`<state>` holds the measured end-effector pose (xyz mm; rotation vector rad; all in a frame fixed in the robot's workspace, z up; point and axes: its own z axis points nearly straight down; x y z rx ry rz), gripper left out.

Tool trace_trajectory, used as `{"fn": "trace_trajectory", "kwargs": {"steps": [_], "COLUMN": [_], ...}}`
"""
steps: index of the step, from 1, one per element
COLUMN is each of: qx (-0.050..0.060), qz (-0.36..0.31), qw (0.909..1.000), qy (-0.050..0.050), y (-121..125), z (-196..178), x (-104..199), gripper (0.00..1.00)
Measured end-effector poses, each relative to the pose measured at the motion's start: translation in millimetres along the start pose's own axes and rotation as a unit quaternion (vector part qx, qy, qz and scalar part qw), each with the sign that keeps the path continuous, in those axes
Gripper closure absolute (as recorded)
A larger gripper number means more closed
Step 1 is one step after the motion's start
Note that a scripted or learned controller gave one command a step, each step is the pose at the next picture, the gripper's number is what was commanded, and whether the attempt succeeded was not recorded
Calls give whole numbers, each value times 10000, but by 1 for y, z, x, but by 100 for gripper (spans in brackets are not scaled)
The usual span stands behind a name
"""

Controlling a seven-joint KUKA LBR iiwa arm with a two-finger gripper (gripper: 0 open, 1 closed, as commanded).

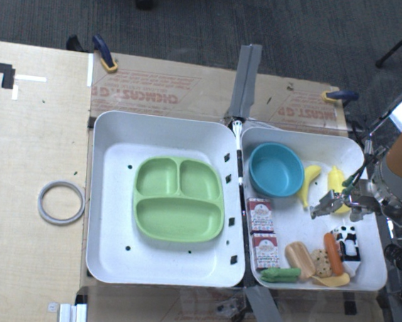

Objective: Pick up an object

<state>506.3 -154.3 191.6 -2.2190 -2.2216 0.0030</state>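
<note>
The metal two-finger gripper (331, 204) hovers released and empty over the right white plastic bin (367, 281), so the approach is in hand. The nearest target, a yellow toy banana (309, 184), lies just beside it toward the blue bowl (276, 170); next it must descend and close.

We are seeing even, fairly bright overhead light, soft shadows gathering inside the left bin (103, 204) along its walls. The white plastic is glaring mildly; detail is looking slightly soft and grainy throughout.
</note>
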Motion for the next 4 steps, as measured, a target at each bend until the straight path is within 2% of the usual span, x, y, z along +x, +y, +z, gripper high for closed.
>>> {"fn": "trace_trajectory", "kwargs": {"steps": [1,2,3,4], "qx": [-4,8,6,-12], "qz": [-293,490,466,802], "qw": [9996,9988,9989,9968], "qy": [24,-92,-57,-7], "y": [62,132,133,153], "z": [100,100,91,-8], "x": [-6,-7,-2,25], "gripper": [0,0,100,100]}}
